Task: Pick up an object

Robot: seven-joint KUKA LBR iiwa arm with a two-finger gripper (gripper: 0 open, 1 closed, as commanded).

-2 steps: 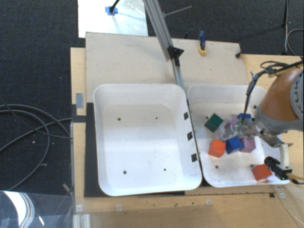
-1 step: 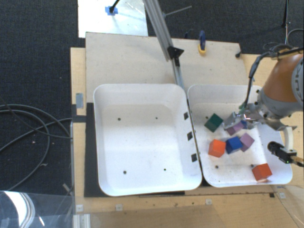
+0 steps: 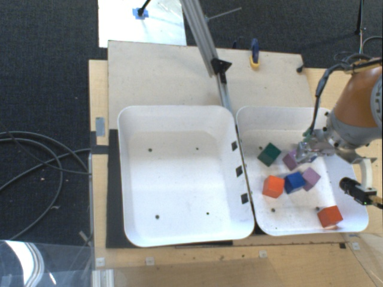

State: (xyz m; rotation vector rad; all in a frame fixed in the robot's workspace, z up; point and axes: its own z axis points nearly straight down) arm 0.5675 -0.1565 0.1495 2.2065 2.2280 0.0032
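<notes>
The right bin (image 3: 281,226) holds several small blocks: a green one (image 3: 269,154), an orange one (image 3: 273,186), a blue one (image 3: 294,182), a light purple one (image 3: 310,178), a darker purple one (image 3: 290,160) and a red one (image 3: 329,216) near the front right corner. My gripper (image 3: 304,154) reaches in from the right and hangs low over the bin, right beside the darker purple block. The wrist body hides the fingertips.
The left bin (image 3: 137,220) sits beside the right one, sharing a middle wall with black clips (image 3: 239,171). A slanted metal pole (image 3: 200,28) crosses behind the bins. A black fitting (image 3: 356,191) on the arm overhangs the right bin's edge.
</notes>
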